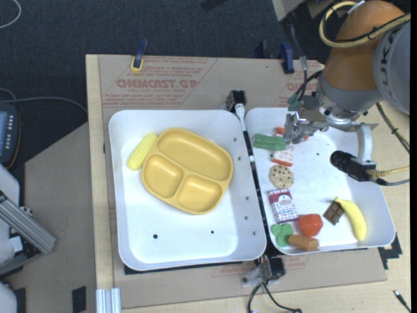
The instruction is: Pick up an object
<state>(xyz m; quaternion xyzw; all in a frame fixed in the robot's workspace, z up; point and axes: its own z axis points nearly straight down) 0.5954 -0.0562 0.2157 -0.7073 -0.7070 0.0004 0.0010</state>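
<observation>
The gripper (297,128) is low over the far part of the right bin (384,204), reaching in under the orange band of the arm (355,51). Its tip is just above a small group of toy food: a green piece (268,141), a small white and red packet (282,158) and, nearer to the camera, a round cookie (281,176). I cannot tell how the jaws stand, because the wrist covers them and the picture is not sharp there. Nothing is visibly lifted, so I judge the step in hand to be the descent onto an object, probably the green piece or the packet. The next move needs a clean closing on one item only, since these things lie close together. The left bin (130,194) holds a yellow divided plate (187,169) and a corn cob (141,151).
</observation>
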